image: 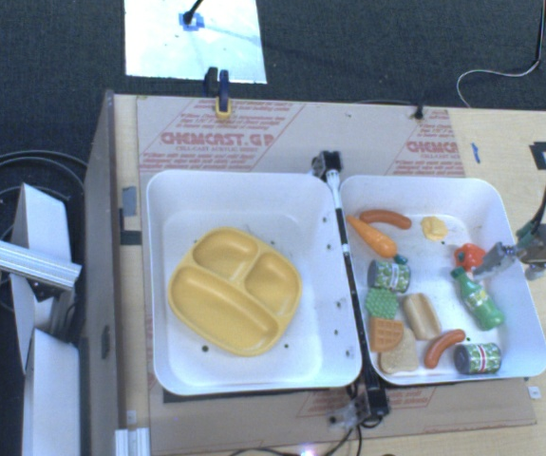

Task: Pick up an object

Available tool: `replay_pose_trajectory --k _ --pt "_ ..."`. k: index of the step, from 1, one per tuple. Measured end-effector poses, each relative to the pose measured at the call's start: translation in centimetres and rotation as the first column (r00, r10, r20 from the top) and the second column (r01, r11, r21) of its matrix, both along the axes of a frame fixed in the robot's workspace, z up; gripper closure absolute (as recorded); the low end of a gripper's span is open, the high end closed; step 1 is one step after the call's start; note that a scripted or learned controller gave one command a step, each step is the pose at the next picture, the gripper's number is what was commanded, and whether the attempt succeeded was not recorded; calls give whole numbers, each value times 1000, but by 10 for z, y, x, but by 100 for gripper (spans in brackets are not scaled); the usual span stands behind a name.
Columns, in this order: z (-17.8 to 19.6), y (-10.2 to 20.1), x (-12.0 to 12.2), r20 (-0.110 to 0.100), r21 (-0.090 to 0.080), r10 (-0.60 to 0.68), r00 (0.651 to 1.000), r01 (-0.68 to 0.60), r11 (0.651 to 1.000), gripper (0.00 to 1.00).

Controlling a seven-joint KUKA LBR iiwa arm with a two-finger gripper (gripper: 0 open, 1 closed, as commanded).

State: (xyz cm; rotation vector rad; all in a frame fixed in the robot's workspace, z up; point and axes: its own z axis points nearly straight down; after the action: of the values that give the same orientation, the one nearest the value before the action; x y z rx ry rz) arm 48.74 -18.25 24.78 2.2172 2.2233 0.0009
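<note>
Looks like the approach step, nothing grabbed yet; gripper (498, 257) poking in over the right rim of the right bin (527, 304), fingertips near the red pepper-like piece (469, 254) and the top of the green bottle (477, 300); can't tell whether open or closed, too small and blurry. Next move probably calls for dropping straight down on one piece without clipping its neighbour, since bottle and red piece sit just beside each other.

Near to far in that right bin: striped can (478, 357) lying at the front, sausage (443, 348) beside it, toast slice (401, 357) and an orange waffle-like square (385, 332); then bread roll (422, 314) and a green bumpy piece (381, 302); further back another can (389, 275), carrot (373, 237), a small yellow blob (434, 227) and a second sausage (385, 218) at the far end. So plenty of candidates for "an object", all in the right bin.

Left bin (173, 283) holding just a yellow divided tray (235, 291), lying flat, well apart from the gripper.
</note>
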Motion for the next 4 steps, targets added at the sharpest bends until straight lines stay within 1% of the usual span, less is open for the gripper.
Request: replay_pose_trajectory --k 1,2,3,4 --pt "-136 5 39 -3 2 0 1000 0 1000 0" --pt "-164 69 -1 -1 2 0 1000 0 1000 0" --pt "-163 85 82 2 1 1 1000 -1 1000 0" --pt "-163 78 138 1 0 2 1000 -2 1000 0"
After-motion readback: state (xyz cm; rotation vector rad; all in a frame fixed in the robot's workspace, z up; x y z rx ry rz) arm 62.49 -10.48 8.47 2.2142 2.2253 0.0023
